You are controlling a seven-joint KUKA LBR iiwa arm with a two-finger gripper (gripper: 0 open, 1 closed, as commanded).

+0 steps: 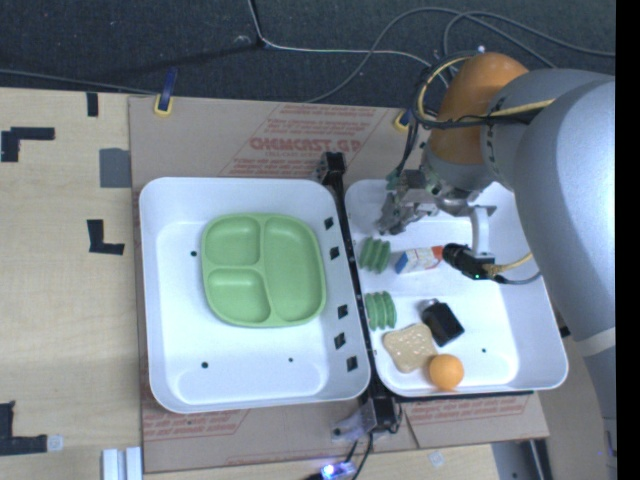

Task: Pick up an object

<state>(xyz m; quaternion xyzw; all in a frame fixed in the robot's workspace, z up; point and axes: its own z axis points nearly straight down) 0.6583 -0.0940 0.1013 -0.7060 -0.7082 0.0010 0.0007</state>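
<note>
Gripper [393, 218] over right bin [520, 368], far end; finger state unclear. Just below it: green ridged piece [376, 255], small tube [420, 259]. Nearer: second green piece [381, 309], black block [442, 322], cracker [409, 347], orange [445, 371]. Green divided plate [265, 270] in left bin [165, 268].

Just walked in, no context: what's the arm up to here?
The grey arm reaches into the right bin, its pincer low over the bin's upper left corner, just above the upper of two green ridged pieces. I can't tell whether it holds anything. A small tube-like item, the second green piece, a black block, a tan cracker-like piece and an orange ball lie in that bin. The left bin holds a green divided plate.
</note>
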